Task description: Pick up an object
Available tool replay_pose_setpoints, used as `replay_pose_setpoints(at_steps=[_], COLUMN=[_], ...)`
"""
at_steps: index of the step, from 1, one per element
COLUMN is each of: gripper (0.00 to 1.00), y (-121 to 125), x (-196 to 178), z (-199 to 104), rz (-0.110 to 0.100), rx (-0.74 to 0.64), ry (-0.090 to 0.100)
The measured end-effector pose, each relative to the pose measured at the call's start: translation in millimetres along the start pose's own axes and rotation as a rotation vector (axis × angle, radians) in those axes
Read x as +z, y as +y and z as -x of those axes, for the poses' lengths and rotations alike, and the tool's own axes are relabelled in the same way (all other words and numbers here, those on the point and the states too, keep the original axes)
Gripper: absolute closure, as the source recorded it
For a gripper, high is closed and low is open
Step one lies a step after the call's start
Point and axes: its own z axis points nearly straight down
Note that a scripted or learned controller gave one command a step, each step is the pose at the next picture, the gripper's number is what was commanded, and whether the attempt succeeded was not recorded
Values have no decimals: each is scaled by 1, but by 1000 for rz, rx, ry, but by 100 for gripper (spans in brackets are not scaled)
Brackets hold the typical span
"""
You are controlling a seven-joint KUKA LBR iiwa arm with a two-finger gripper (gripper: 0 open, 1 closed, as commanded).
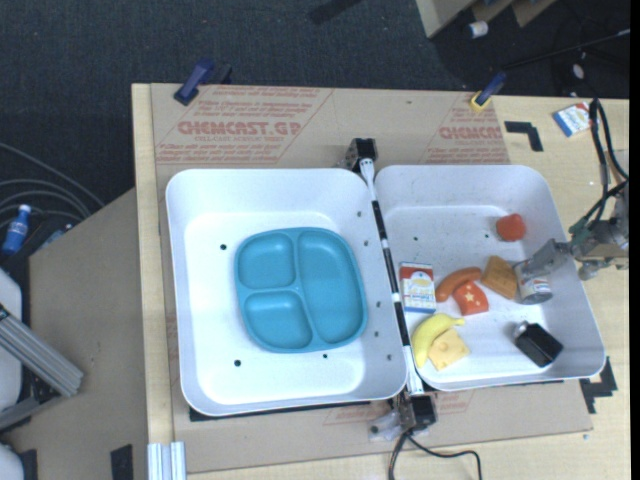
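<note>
Nearest the camera: the front rim of the two shallow white plastic bins, set side by side on a pale wooden table (150,268) covered with printed brown cardboard. Largest inside, within the left white bin (190,228): a light blue plastic plate with three compartments (299,289), lying flat near the bin's middle. In the right white bin (450,183), smaller things gathered toward the front and right: a yellow toy banana (430,332) near the front left corner, touching a yellow wedge of toy cheese (450,351); a small white and red printed carton (416,286) just beside the divider between the bins; an orange toy carrot (458,281) next to a red strawberry-like piece (472,298); a tan bread-like chunk (501,278) to their right; a black rectangular block (538,344) near the front right corner, apart from the rest; a small round red-orange toy (511,228) toward the back. Reaching in from the right, over the right bin's edge: the grey metal tool (535,280), low beside the tan chunk, tip just touching or nearly touching it. Cannot tell whether spread or pressed together; nothing seen between its ends. Blue clamp (195,81) at the table's far left corner.
</note>
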Motion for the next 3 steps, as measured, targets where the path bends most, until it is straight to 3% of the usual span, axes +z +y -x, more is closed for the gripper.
replay_pose_setpoints(at_steps=[1, 2, 3], gripper=[0, 0, 0], y=[65, 155, 161], x=[112, 111, 112], z=[0, -90, -86], rz=[3, 3, 4], rx=[-5, -4, -2], ry=[6, 1, -2])
